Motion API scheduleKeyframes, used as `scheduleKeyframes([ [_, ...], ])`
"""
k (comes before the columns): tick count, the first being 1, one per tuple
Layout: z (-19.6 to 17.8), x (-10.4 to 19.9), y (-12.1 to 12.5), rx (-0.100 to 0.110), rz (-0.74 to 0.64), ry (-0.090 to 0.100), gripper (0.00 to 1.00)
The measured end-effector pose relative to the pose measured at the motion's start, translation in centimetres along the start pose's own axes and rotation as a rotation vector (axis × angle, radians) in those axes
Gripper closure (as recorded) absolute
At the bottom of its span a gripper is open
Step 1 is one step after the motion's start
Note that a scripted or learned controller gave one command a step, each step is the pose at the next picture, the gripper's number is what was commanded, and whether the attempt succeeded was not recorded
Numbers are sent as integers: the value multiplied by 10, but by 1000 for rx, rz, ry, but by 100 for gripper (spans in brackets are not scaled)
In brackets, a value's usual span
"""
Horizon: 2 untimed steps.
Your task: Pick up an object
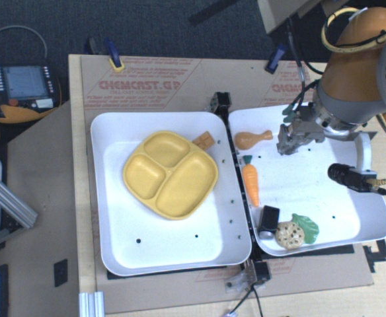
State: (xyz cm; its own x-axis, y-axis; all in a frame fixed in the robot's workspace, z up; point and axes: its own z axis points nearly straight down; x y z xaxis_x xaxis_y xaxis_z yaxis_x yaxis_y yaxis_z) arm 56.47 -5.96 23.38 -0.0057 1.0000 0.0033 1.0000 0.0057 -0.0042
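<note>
My gripper (289,144) hangs over the upper part of the right bin (371,223), just right of a tan chicken drumstick (252,138). An orange carrot (250,183) lies along the bin's left wall below the drumstick. Lower down sit a small black block (269,218), a round speckled cookie (289,234) and a green leafy piece (307,226). Nothing shows between the fingers.
The left bin (114,216) holds a yellow divided plate (170,174) with a small brown block (203,140) at its upper right edge. A black cylindrical part (349,176) of the arm reaches over the right bin's right side.
</note>
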Motion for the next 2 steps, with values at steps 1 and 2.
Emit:
scheduleKeyframes([
  [1, -5, 58, -10, -1, -1, 0, 100],
  [2, 1, 106, -17, -1, 0, -2, 100],
])
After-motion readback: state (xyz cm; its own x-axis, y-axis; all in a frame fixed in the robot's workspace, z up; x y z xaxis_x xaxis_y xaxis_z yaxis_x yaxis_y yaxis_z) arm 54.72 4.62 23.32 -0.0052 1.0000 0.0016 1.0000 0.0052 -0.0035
